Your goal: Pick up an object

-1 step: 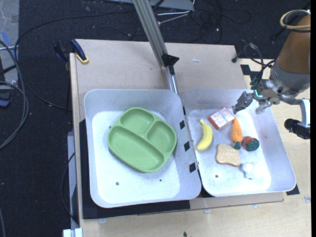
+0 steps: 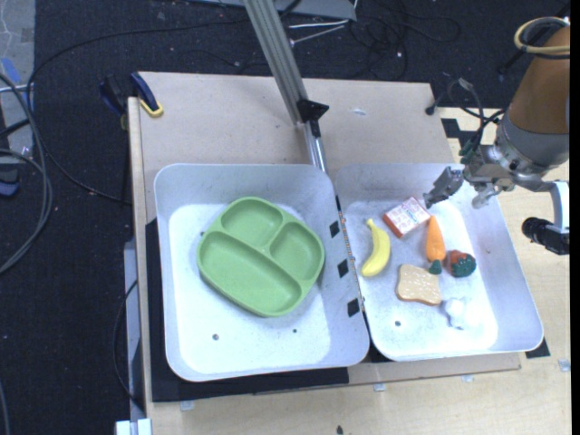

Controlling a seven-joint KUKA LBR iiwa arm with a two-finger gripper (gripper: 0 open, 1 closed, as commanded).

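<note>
Fingers [image 2: 458,187] over one carrot [image 2: 435,238] (orange)

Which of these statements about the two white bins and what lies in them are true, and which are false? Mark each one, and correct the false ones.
1. The green divided plate lies in the left bin. True.
2. The banana lies on the green divided plate. False: it lies in the right bin, near that bin's left wall.
3. The carrot lies between the red and white box and the strawberry. True.
4. The slice of toast rests on top of the red and white box. False: it lies apart from it, nearer the front of the bin.
5. The gripper hovers over the left bin. False: it is over the right bin's far side.
</note>
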